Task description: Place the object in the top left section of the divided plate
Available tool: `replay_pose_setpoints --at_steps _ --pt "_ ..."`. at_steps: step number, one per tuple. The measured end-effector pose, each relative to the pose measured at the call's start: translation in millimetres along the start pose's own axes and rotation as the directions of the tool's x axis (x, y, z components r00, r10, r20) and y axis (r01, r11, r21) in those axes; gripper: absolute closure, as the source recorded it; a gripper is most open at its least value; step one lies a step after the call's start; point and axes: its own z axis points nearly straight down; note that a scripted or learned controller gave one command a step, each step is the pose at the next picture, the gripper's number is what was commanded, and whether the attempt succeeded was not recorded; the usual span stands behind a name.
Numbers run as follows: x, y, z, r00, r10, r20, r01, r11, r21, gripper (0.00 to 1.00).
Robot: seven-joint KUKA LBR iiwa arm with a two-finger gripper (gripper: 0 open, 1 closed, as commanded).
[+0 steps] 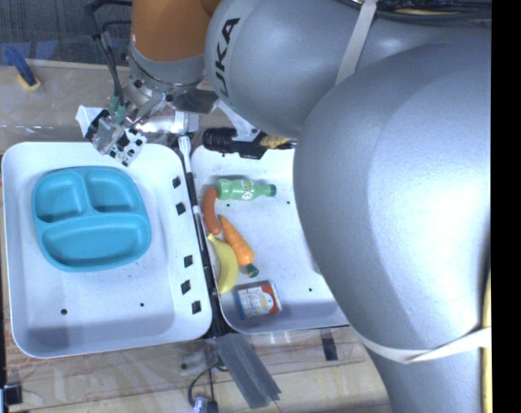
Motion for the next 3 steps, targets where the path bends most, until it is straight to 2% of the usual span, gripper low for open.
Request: replay_pose_setpoints --at_steps 1,2,3 --pt "1 0 -7 1.0 -0.004 -0.001 0.004 1.0 0.004 1.0" --pt "78 -24 19 0.989 -0.147 0.0 0.147 0.989 0.0 1.0" --pt "45 8 39 0.961 -0.275 0.002 0.275 0.961 -0.002 1.0"
